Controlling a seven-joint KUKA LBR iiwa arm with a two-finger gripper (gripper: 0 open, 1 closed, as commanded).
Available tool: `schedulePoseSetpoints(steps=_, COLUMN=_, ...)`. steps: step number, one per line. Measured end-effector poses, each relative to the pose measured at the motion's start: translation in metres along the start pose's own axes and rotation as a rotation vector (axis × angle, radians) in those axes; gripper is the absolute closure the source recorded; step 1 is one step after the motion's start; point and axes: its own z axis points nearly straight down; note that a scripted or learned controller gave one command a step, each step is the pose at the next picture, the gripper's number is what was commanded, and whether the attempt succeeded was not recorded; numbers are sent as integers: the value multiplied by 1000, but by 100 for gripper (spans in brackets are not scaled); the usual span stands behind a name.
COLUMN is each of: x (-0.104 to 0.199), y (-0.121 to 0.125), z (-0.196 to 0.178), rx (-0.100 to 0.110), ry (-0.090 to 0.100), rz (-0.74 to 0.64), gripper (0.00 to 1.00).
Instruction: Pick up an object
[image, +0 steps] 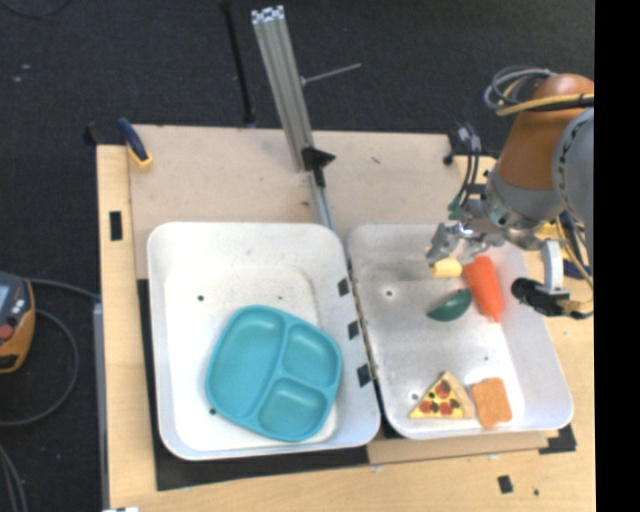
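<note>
The pizza slice (440, 398) sits nearest. Up in the right bin (400, 330), a small yellow piece (447, 267) lies right under the gripper (447, 243) — carrot (485, 286) just beside. Its grip? Can't tell.

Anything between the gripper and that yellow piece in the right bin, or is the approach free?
Nothing visible stands between them. The gripper hangs right over the yellow piece near the right bin's far end. The orange carrot and green piece lie close beside it, crowding the spot.

Grey arm (578, 150), orange band (looped cables above), metallic hand (452, 240).
</note>
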Motion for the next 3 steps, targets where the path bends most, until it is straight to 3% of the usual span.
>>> schedulePoseSetpoints(steps=1, x=3, y=1, z=-64, rx=-1, ry=-1, rz=0, gripper=100)
schedulePoseSetpoints(steps=2, x=2, y=2, z=-83, rx=3, ry=1, rz=-2, gripper=100)
schedulePoseSetpoints(steps=3, x=55, y=11, z=-90, rx=4, ry=2, rz=-4, gripper=100)
